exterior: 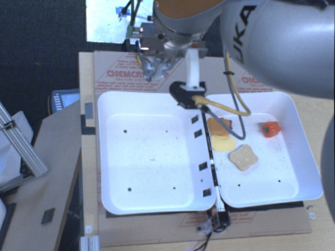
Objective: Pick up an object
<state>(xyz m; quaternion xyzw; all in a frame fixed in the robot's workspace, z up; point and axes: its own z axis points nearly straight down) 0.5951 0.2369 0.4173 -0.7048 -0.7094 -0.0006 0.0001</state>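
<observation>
Camera view put the gripper (155, 72) above the far rim of the left bin (110, 156), over the cardboard sheet (120, 72); you could see nothing between its fingers, and whether they were spread or closed I could not tell. You had all the objects off to its right and nearer the camera, in the right bin (293, 182): a tan toast-shaped piece (243, 157) nearest you, a yellow slice (224, 143) just beside it, an orange piece (218, 126) touching that slice, and a red pepper-like toy (270, 129) well apart, farther right.
</observation>
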